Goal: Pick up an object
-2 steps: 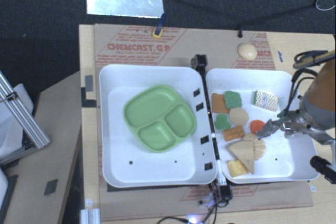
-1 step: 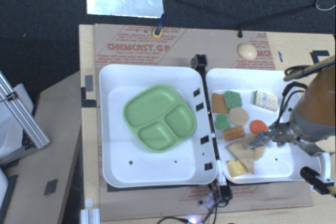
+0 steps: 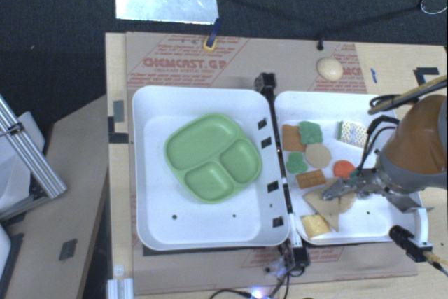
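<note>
1. Yellow block (image 3: 315, 225) sits at the near edge of the right bin (image 3: 353, 104), toward its near-left corner; a tan triangle piece (image 3: 323, 207) lies just behind it.
2. Jaws (image 3: 339, 188) are low over the right bin's near half, dark tips on the tan round piece (image 3: 343, 202) and the tan triangle's top; cannot tell how far apart they are or whether anything is between them.
3. Arm (image 3: 420, 150) enters from the tabletop's right edge, orange band above the wrist, grey body over the right bin's right side.
4. Task things are all in the right bin's left half: orange-brown square (image 3: 292, 138) near the divider, dark green piece (image 3: 310, 131) beside it, beige disc (image 3: 318, 155) in the middle, second green piece (image 3: 297, 163) to its left, brown rectangle (image 3: 310, 179) below, red-orange piece (image 3: 343, 168) to the right.
5. Pale patterned block (image 3: 352, 131) lies toward the right bin's far edge, apart from the cluster.
6. Left bin (image 3: 154, 220) holds a green divided plate (image 3: 213, 157), three compartments, roughly centred and turned at an angle.
7. Cream egg-shaped thing (image 3: 330, 68) rests on the tabletop (image 3: 182, 63) beyond the right bin's far edge.
8. Yellow clip (image 3: 210, 44) sits at the tabletop's far edge, behind the left bin.
</note>
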